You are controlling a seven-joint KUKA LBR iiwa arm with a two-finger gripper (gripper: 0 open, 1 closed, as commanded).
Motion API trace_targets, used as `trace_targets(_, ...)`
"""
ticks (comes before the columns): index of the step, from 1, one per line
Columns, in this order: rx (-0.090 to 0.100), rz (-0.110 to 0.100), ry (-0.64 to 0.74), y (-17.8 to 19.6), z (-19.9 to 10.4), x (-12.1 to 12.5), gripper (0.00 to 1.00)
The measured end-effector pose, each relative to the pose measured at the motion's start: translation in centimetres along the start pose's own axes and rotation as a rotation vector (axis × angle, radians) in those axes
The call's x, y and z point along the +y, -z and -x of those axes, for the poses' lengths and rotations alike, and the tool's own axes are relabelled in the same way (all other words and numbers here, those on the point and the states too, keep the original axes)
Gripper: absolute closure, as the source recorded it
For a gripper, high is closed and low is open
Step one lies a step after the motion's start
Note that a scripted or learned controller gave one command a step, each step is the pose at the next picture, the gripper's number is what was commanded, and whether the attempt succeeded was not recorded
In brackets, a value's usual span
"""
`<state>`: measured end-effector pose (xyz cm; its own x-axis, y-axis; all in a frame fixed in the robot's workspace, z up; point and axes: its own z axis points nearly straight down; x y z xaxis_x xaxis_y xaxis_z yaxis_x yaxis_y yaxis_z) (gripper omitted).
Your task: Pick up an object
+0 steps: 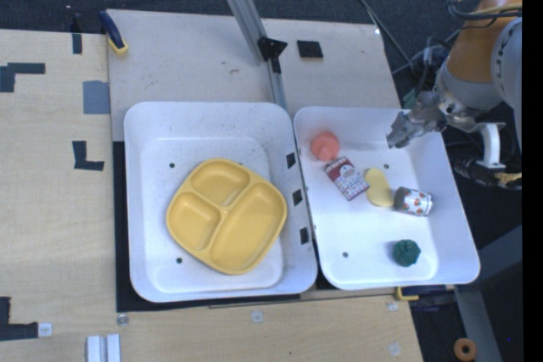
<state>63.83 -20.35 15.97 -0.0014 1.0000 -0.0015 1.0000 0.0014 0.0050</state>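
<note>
Objects for picking, five in number, all lying in the right bin [441, 182]; places below are given relative to that bin.

- Pink ball [324, 146]: upper left of the bin floor, near the wall shared with the left bin [140, 182].
- Red-and-white packet [344, 178]: just below and right of the ball, long axis running upper left to lower right.
- Yellow lemon-like piece [378, 186]: mid-floor, just right of the packet, nearly touching the next item.
- Small printed can [416, 202]: lying on its side, long axis roughly left to right, toward the right wall.
- Green ball [406, 252]: lower right of the floor, well apart from the rest.

Gripper [400, 134]: over the upper right part of the bin, near its far rim, with nothing seen between the fingers (whether they stand apart or together cannot be told at this size).

Left bin: holds a yellow divided plate [226, 216], not in reach of the present pose.

Relation governing the pick, as a judgement: every item lies toward the near edge and to the left of the gripper. The lemon-like piece and the can are nearest, below it; the can's sideways lie suggests closing across its short width.
</note>
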Motion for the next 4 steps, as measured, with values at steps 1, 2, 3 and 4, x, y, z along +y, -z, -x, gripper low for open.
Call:
trace_targets(1, 0.000, 0.001, 0.000, 6.2, -0.2, -0.5, 1.00)
trace_targets(2, 0.000, 0.000, 0.001, 11.1, -0.2, -0.4, 1.00)
trace_targets(3, 0.003, -0.005, 0.004, 11.1, -5.7, -1.7, 1.00)
trace_targets(4, 0.003, -0.008, 0.004, 9.2, -10.7, -2.3, 1.00)
